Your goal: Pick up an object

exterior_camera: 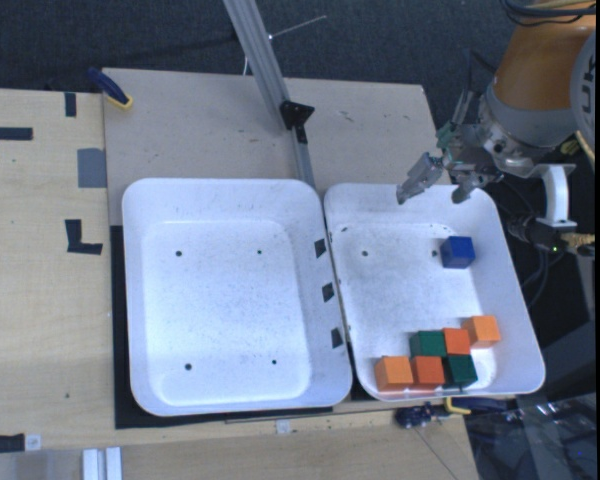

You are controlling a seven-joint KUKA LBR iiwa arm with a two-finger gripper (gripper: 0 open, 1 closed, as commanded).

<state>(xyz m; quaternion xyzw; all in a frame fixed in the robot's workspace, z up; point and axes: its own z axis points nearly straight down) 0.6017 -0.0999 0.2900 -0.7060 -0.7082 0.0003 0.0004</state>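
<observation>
My gripper [438, 187] hangs over the far edge of the right bin [380, 268], open, with nothing between its two fingers. A blue cube [457, 251] lies alone on the bin floor, just below and to the right of the fingertips. At the near right corner of the same bin sits a cluster of several blocks: orange ones [393, 371] and green ones [429, 344], packed close together.
The left bin [150, 268] stands beside the right one, touching along the middle. A slanted metal pole [265, 58] rises behind the bins. The arm's orange band [550, 43] is at the top right. Tape marks dot the bench at left.
</observation>
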